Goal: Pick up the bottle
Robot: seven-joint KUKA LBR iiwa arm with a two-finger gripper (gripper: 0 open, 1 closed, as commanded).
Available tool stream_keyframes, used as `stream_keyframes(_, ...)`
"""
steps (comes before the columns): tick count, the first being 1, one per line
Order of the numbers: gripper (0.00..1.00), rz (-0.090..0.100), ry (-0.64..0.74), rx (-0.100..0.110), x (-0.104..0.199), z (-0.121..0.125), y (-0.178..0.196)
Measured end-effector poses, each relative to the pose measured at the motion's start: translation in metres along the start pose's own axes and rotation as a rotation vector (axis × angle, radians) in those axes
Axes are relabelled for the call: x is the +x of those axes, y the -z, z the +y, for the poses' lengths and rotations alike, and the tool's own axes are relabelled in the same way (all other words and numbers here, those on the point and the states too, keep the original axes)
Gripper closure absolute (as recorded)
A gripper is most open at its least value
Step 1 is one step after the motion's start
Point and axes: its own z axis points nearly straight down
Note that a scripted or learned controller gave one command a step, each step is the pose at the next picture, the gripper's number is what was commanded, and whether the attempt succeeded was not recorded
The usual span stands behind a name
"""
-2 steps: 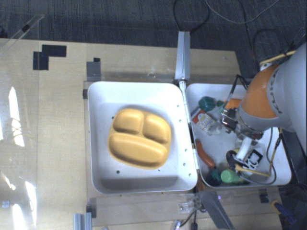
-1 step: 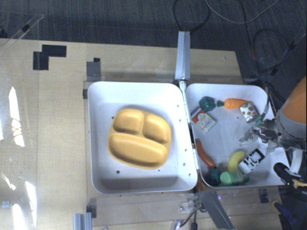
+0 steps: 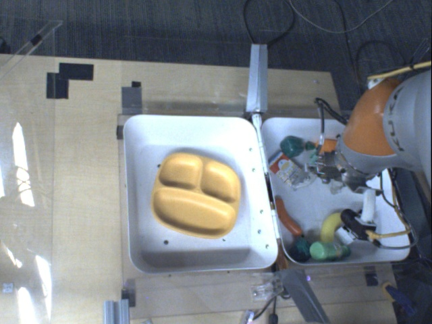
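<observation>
Gripper [image 3: 317, 167] low over right bin [image 3: 391, 248], grip state indiscernible, wrist hiding it. Green bottle [image 3: 324, 251] lies at bin's near edge, beside banana [image 3: 329, 225], partly obscured by clutter.

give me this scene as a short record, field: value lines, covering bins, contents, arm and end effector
left bin: holds a yellow three-section tray
right bin: holds a clear bottle, teal object, banana, red-orange stick, green items
arm: reaches in from the right, over the right bin
end effector: low over the right bin, just right of the clear bottle
finger state: cannot tell
bottle status: lying in the bin near the divider, not seen between the fingers
</observation>
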Motion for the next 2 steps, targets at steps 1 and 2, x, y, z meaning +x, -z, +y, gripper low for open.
stream_keyframes(1, 0.00, -0.002, 0.241, -0.008, 0.0072, 0.0803, -0.0212)
stream_keyframes(2, 1.00, 0.000, 0.248, -0.007, 0.0092, 0.0813, -0.0130)
